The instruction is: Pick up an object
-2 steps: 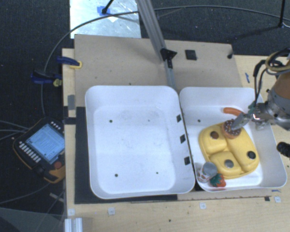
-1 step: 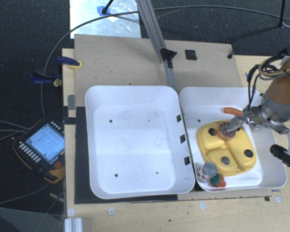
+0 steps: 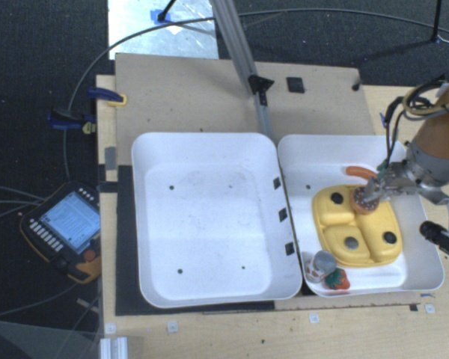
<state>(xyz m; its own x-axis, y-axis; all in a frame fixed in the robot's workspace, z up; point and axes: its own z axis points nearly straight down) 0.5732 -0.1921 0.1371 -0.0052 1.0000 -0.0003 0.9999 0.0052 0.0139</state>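
The left shallow white plastic bin (image 3: 202, 215) is lying smooth and matte, its floor marked with a few small dark dots. In the right shallow white bin (image 3: 299, 163), a small grey cup-like piece (image 3: 324, 262) and a red-and-green toy bit (image 3: 337, 278) are sitting in the near left corner. A glossy yellow moulded plastic tray-shaped toy (image 3: 355, 234), rounded with dark buttons, is occupying the bin's middle; an orange curved strip (image 3: 357, 172) is lying just beyond it. The two-finger gripper (image 3: 370, 199) is pressing down at the yellow toy's far edge; cannot tell its closure. Judgement: the slick, domed yellow surface is likely offering poor purchase, so closing across a raised rim and lifting straight up would serve best.
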